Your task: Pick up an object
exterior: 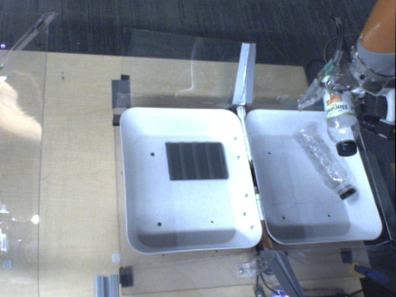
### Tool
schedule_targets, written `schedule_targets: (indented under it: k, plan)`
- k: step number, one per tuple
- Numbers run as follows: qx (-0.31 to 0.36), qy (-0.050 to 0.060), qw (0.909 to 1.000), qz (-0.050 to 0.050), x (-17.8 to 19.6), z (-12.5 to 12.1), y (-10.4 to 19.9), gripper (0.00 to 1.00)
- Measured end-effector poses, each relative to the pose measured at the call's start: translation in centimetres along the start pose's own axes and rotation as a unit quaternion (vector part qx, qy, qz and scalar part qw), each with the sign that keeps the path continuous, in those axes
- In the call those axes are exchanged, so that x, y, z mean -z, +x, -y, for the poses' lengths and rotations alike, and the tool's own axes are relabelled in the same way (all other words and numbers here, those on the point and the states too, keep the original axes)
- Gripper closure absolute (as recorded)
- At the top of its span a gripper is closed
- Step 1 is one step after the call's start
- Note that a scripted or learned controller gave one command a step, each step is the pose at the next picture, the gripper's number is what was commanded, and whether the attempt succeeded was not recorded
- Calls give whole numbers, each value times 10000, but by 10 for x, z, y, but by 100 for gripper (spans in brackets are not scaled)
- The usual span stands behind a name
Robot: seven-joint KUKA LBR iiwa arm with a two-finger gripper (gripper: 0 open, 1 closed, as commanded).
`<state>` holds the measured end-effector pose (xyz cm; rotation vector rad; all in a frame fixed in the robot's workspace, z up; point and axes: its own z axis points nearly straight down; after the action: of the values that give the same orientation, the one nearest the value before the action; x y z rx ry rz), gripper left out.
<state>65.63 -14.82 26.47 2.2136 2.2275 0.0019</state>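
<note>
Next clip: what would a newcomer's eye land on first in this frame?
Probably the small clear plastic bottle with a white label and black cap, hanging cap-down at the arm's gripper over the far right corner of the right white bin. Next, a second clear plastic bottle with a dark cap lying slantwise on that bin's floor. Then the dark ribbed rectangular pad lying flat in the left white bin.

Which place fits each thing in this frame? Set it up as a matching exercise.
Things:
1. dark ribbed pad
2. clear crumpled bottle
3. labelled bottle
4. orange band

Places:
A. top right corner of the view
B. lying diagonally in the right bin
C. flat in the left bin
D. at the right bin's far right edge, black cap at its lower end

Pairs: 1-C, 2-B, 3-D, 4-A
</note>
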Motion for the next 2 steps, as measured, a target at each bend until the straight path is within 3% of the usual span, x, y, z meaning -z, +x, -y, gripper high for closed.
schedule_targets:
  k: [1,2]
  plan:
    - [-184,-22,9998,8,30,-13,-34,0]
    - [341,0,9994,0,-59,38,-28,0]
